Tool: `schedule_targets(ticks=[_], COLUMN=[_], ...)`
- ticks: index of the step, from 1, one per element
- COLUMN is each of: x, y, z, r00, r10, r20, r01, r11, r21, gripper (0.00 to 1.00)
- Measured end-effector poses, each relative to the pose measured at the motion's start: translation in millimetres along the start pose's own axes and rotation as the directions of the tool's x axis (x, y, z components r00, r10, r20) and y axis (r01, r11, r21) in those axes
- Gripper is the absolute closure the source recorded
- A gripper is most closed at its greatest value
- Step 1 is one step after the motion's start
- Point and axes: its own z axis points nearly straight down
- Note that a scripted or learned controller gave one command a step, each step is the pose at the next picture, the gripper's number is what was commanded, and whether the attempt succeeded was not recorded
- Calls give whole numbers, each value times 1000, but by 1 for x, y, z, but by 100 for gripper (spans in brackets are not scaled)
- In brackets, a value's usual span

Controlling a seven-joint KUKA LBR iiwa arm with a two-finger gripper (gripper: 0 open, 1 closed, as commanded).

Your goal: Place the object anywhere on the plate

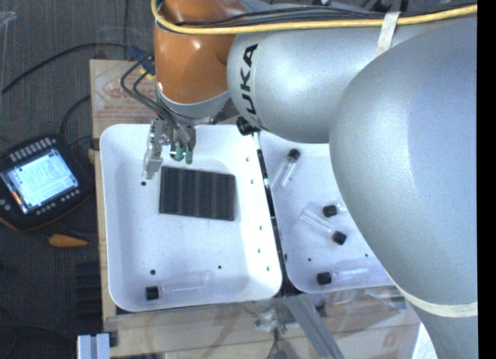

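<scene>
Grey arm (372, 117) over bins; gripper (167, 156) open, nothing held, just above dark plate (197, 195).

Dark carpet floor (46, 32), trailing cables (39, 67)

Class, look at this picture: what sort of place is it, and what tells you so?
Probably a robotics lab bench: a KUKA arm reaches over two white bins, capped clear tubes lie in them, and a handheld control pendant sits beside.

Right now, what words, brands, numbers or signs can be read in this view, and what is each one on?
"UKA" in black on the grey arm, the visible part of its brand lettering.
Handheld pendant's screen, lying left of the bins: lit, its text too small to read.
Wooden board behind the left bin: reddish print, too blurred to read.
</scene>
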Motion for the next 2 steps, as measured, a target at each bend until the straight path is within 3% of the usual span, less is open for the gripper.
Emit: schedule_targets(ticks=[1, 2], x=[36, -17], y=[-4, 2], z=[77, -24], r00=[1000, 936], r10=[-23, -352], r20=[-4, 2], r01=[23, 352], r11=[1000, 936], r21=[1, -2], gripper=[100, 100])
